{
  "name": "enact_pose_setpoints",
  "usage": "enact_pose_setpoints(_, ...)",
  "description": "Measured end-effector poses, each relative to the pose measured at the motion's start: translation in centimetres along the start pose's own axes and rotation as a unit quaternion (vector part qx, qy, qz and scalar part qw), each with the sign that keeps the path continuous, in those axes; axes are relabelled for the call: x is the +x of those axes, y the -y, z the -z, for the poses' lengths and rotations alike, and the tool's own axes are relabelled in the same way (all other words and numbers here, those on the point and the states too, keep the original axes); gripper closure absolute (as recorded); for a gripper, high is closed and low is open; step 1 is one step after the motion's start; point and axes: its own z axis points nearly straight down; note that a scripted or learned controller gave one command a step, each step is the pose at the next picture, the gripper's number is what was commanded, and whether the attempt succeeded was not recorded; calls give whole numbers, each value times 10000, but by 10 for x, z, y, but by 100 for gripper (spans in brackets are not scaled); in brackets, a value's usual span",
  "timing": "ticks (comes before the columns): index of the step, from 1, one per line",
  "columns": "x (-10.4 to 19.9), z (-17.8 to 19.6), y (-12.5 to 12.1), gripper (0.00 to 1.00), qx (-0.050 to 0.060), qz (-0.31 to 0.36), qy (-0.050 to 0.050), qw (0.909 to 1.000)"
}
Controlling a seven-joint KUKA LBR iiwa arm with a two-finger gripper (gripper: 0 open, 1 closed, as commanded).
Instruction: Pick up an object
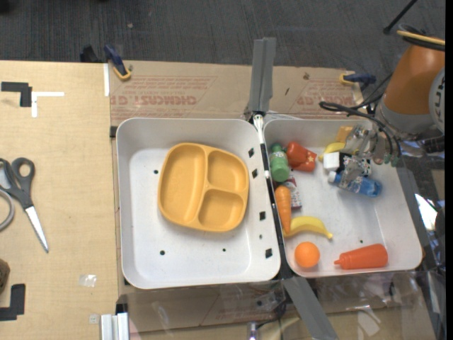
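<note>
My gripper (352, 168) hangs low over the back right part of the right bin (396, 211), under the arm's orange band (414, 83). It stands right above a blue object (364, 186), and contact cannot be made out. A yellow and white item (333, 153) lies just left of it. Further left are a red item (303, 156), a green bottle (279, 166) and a carrot (283, 205). Toward the front lie a banana (310, 225), an orange (306, 255) and a red-orange bottle (362, 256).
The left bin (134, 211) holds a yellow divided plate (204, 187). A grey divider bar (263, 76) runs back from where the bins meet. Scissors (25, 197) lie on the wooden bench at far left. Cables trail beside the wrist.
</note>
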Motion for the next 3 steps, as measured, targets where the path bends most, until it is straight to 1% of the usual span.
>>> enact_pose_setpoints(1, 10, 0, -13, 0, 23, -393, 72, 9992)
enact_pose_setpoints(2, 21, -3, -60, 0, 8, -1280, 38, 9918)
enact_pose_setpoints(3, 37, 3, -92, 0, 26, -2083, 211, 9778)
